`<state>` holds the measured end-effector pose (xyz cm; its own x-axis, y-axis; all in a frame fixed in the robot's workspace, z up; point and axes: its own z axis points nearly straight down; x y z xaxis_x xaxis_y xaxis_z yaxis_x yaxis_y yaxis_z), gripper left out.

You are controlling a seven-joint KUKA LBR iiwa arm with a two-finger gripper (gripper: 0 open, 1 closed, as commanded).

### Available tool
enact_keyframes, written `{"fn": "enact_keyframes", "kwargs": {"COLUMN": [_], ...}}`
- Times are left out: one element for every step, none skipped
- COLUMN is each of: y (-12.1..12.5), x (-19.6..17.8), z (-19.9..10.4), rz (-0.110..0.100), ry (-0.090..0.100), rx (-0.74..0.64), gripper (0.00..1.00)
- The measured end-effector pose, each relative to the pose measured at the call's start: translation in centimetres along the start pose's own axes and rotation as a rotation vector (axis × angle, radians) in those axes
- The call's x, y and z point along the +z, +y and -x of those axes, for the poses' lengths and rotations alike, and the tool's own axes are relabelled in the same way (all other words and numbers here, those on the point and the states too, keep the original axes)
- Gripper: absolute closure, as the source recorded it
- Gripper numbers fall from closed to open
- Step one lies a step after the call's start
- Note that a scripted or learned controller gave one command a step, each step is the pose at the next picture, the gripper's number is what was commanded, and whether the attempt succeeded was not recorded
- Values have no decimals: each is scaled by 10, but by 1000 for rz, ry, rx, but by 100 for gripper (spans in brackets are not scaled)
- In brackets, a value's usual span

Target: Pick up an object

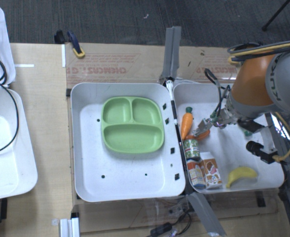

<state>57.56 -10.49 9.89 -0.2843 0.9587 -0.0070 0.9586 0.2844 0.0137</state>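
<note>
reaching in from the right, the arm [256, 83] hangs its gripper [202, 128] low over the right bin [263, 179], just beside the carrot [186, 124] by the bin's left wall. whether it pinches anything, i cannot tell. below the carrot lie a can [191, 149] and a small carton [204, 174]; a banana [241, 175] sits near the front right corner. a green divided plate [132, 124] rests in the left bin [86, 181].
</note>
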Motion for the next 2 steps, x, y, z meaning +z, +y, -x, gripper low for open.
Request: {"fn": "enact_keyframes", "kwargs": {"y": [0, 0], "x": [-9, -9], "z": [1, 1], "rz": [-1, -1], "ry": [1, 1], "rx": [5, 4], "gripper": [100, 0]}}
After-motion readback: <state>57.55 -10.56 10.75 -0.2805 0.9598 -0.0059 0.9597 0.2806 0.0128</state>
